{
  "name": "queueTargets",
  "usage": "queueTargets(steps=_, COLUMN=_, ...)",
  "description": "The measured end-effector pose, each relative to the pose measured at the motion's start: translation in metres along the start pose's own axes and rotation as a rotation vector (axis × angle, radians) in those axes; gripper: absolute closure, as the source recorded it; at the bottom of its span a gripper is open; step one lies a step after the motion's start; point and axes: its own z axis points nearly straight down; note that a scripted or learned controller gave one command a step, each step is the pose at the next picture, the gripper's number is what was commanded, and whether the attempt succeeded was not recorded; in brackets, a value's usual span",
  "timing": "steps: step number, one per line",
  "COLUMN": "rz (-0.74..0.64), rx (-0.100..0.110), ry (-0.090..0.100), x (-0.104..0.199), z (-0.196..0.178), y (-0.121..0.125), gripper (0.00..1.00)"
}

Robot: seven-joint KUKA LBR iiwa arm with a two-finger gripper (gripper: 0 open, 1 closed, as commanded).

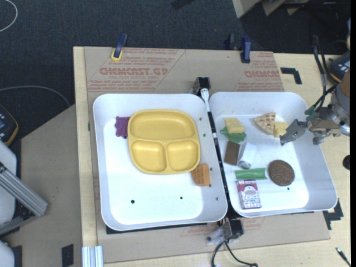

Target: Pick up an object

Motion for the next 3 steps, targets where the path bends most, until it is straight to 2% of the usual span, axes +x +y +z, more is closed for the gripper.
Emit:
queueTargets(steps=1, rz=-0.003, rx=-0.013, ry=-0.003, x=0.0, z=-0.007, y=0.003, gripper=0.0)
queueTargets(steps=3, rz=-0.002, rx=-0.006, ry=0.0, x=-0.005, z=0.117, y=0.003, gripper=0.0)
